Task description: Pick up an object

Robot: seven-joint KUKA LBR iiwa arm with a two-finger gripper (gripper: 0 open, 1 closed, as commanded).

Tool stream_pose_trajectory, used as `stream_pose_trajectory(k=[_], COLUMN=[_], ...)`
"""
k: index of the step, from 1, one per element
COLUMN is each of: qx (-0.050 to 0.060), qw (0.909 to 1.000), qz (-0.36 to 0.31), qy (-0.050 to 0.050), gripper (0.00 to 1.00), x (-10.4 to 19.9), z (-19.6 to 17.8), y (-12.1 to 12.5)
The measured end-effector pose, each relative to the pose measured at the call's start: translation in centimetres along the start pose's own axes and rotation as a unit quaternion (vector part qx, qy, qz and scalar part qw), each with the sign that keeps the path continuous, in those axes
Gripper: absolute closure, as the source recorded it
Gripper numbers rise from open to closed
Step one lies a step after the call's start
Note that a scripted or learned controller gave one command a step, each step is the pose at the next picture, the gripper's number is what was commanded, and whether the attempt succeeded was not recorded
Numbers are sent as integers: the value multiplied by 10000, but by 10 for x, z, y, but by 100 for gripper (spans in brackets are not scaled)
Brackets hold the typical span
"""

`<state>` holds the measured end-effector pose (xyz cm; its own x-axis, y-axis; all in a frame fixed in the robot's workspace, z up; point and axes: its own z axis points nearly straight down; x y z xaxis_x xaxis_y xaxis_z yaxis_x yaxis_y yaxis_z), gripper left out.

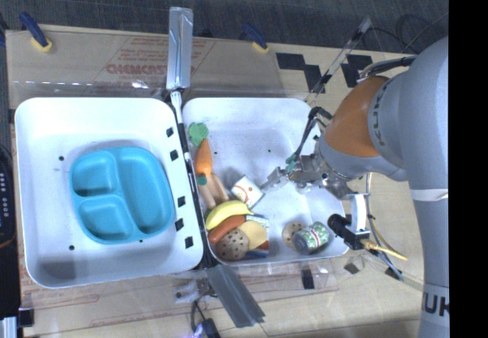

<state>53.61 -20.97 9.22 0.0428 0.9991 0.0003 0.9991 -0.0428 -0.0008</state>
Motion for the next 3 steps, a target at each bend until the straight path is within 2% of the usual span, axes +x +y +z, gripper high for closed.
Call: stream_pose_trajectory(k=[1,2,3], qx=[6,22,16], qw=[10000,10000,9996], qz=[6,10,281], qy=[10,5,8], gripper=[0,0,0], x=[68,79,65], z=[1,1,1], y=[49,-17,-35])
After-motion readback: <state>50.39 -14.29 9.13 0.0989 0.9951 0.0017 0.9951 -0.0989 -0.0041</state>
